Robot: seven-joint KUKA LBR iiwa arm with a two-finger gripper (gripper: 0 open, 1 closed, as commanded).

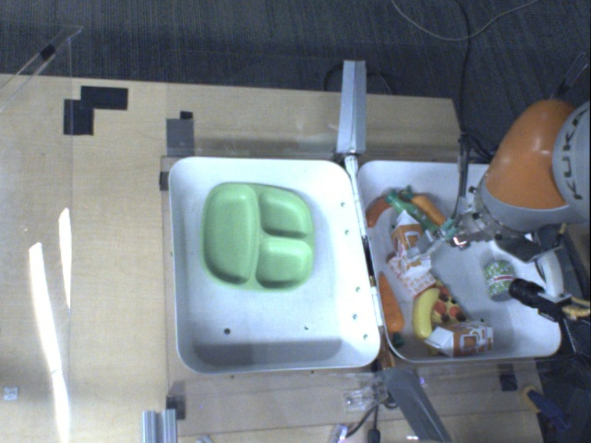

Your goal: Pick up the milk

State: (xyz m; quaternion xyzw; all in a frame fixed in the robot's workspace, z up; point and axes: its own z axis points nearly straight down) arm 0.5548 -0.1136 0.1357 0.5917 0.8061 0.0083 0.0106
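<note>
Milk carton (409,250) not lifted, lying in right bin (545,340); hand (450,233) just beside it, grip state unclear.

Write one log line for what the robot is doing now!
stage: reaching | hand: low in right bin, beside milk carton | green tray: left bin | milk: not lifted

Arm (540,169) cut off at right frame edge. Its bulk covers the right bin's (536,344) upper right corner. Hand (450,232) small, blurred; finger state unreadable. Carton (406,257) print illegible.
</note>
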